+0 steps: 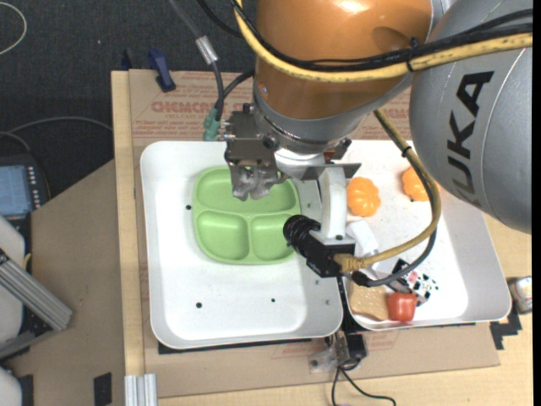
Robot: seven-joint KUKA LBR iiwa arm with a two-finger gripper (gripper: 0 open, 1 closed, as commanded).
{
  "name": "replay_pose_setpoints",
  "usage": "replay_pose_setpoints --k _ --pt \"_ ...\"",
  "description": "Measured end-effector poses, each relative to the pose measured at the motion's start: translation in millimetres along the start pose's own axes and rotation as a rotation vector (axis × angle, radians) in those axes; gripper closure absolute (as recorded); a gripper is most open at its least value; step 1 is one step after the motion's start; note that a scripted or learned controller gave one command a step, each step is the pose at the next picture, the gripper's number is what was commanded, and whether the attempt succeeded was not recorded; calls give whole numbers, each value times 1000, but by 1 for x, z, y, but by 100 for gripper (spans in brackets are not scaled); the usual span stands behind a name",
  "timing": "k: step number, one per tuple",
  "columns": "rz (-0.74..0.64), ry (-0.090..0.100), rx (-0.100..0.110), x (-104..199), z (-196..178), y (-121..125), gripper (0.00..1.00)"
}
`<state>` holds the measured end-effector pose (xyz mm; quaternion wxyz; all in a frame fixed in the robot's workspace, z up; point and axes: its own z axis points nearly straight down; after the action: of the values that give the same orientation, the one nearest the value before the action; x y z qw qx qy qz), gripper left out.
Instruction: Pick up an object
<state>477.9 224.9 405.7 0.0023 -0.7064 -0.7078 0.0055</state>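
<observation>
The claw hung over the upper part of the green divided plate, which lay flat in the left bin. Its metal tips sat close over the plate's rear compartment, toward twelve o'clock on the plate. Whether they stood apart or closed could not be told from above, and nothing showed between them.

The plate spread from directly under the claw toward six o'clock, its long side running from nine to three. So the nearest thing to grasp was straight below, with the plate's back rim just at the tips. A rim pinch there looked the likeliest try, though a shallow lip gives little to bite.

The other candidates lay in the right bin: a small orange pumpkin at about three o'clock from the claw, an orange piece beyond it, and a red block toward five o'clock, all well apart from the tips.
</observation>
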Motion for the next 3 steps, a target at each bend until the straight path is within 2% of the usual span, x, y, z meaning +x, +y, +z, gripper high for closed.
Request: replay_pose_setpoints --k 1,2,3 --pt "1 6 -13 0 -16 1 100" --pt "4 -3 6 -1 159 21 100" --pt "0 10 -22 0 51 12 100"
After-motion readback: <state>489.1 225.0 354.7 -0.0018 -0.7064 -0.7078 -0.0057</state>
